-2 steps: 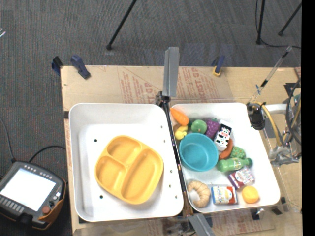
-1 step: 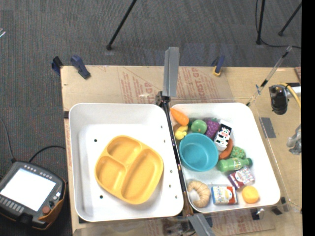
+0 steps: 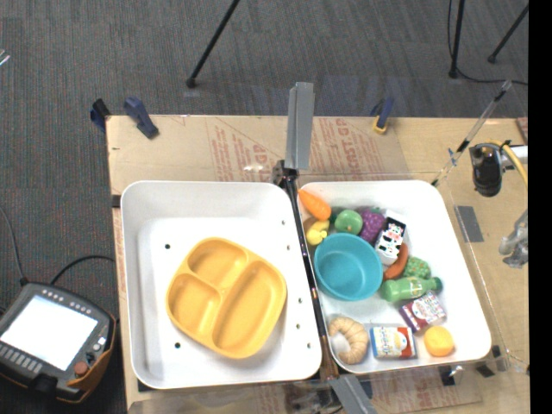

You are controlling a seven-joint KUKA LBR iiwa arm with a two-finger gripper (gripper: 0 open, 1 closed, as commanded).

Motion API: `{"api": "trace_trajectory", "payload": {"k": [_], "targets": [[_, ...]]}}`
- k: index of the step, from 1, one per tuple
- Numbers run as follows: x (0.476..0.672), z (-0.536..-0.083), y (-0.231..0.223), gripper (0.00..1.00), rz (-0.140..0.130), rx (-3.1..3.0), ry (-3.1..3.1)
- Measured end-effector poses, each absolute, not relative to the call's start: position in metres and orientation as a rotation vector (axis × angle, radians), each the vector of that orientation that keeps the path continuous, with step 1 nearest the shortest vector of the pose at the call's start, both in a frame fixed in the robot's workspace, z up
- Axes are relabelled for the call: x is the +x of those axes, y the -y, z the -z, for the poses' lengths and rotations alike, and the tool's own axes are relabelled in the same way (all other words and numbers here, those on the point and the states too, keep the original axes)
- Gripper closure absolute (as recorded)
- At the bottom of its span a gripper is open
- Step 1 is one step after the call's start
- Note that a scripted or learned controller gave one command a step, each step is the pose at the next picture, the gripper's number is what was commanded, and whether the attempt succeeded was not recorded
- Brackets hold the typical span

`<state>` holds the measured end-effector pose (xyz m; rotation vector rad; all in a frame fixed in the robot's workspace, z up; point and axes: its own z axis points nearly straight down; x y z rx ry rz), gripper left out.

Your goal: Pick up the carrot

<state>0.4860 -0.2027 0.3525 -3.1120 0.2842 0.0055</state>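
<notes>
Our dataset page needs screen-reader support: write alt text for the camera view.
An orange carrot lies at the back left corner of the right white bin, beside a blue bowl and assorted toy foods. The left white bin holds a yellow divided plate.

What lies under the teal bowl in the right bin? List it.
The teal bowl overlaps the red sausage at its right rim and sits against the yellow toy at its upper left. Whatever sits directly beneath the bowl is hidden.
</notes>
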Motion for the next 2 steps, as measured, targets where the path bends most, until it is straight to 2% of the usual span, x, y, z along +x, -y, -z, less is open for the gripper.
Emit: {"api": "trace_trajectory", "payload": {"k": [1, 2], "targets": [[0.488, -0.361, 0.197, 1.00, -0.009, -3.104, -0.269], [0.489, -0.472, 0.210, 1.00, 0.007, -3.121, -0.305]]}}
